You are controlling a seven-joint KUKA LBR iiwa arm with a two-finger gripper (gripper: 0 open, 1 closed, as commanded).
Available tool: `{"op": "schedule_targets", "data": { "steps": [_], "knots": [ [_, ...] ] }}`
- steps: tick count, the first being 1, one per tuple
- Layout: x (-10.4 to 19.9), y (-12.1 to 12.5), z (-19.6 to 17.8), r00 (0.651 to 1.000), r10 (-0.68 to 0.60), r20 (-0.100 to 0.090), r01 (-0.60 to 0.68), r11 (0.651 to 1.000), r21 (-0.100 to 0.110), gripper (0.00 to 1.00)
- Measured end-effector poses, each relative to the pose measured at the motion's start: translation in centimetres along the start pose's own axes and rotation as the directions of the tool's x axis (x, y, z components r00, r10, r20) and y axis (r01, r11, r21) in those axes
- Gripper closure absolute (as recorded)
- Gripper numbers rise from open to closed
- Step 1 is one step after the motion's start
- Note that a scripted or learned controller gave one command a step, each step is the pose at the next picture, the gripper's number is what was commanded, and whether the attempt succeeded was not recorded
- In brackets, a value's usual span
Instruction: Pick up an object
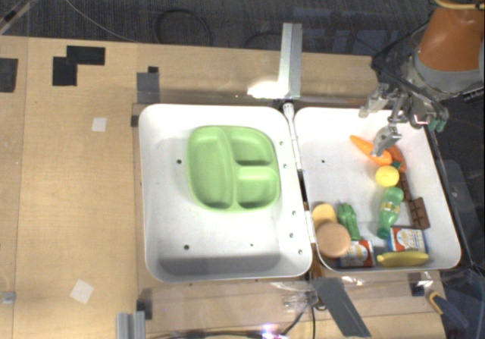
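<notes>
My gripper [387, 136] hangs over the back of the right bin [326, 133], below the orange band of the arm. It sits right at the right end of an orange carrot [363, 145], which lies flat on the bin floor. Just in front of it is a yellow lemon [387, 176]. Further forward lie a green bottle [389, 207], a brown chocolate bar [416, 207], a small carton [408, 239] and a banana [402, 258]. I see nothing lifted off the bin floor.
The left bin [163, 201] holds a green divided plate [231, 167]. At the right bin's front left are a tan disc [323, 214], a brown bun [333, 239], a green vegetable [348, 219] and a can [357, 255]. A metal post [290, 64] stands behind the bins.
</notes>
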State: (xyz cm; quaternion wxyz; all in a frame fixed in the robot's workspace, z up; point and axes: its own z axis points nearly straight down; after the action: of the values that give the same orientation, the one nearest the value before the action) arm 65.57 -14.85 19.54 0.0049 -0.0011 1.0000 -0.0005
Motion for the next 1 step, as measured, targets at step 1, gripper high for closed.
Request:
{"op": "schedule_targets", "data": {
  "steps": [1],
  "knots": [
    [-1.09, 0.67, 10.15, 0.997, 0.074, -0.014, -0.074, 0.997, -0.002, 0.00]
  ]
}}
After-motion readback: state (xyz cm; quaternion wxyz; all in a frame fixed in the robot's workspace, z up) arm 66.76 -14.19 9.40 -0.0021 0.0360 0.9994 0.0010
